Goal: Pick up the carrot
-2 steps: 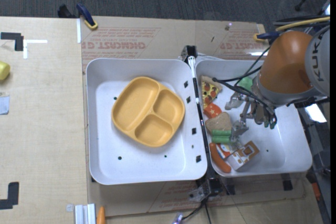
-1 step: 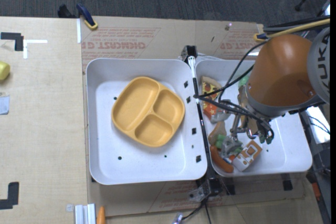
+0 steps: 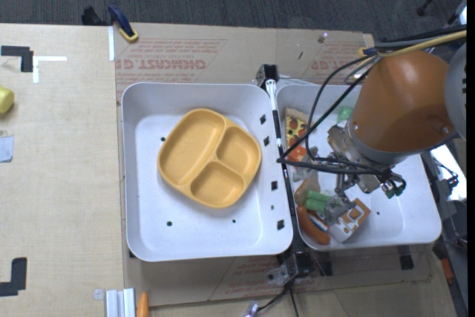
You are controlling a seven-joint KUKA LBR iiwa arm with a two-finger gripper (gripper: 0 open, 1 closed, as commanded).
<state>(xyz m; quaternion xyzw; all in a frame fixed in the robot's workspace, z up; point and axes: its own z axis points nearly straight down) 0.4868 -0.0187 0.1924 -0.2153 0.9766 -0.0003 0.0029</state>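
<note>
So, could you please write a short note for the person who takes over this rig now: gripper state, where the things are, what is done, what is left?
Gripper: low in the right white bin, over the pile of toy food; whether it is open or shut cannot be told.
Carrot: an orange piece lies by the bin's left wall, and may be it.
Yellow three-compartment plastic plate: in the left white bin.
Done: arm is over the pile.
Left: grasp and lift the carrot.

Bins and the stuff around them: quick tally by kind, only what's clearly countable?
White bins: 2, left bin and right bin
Yellow divided plate: 1, in the left bin
Blue-and-yellow clamp: 1, at the cardboard's top left corner
Robot arm: 1, over the right bin
Total: 5
The toy food pile under the arm is too cluttered to count.
</note>
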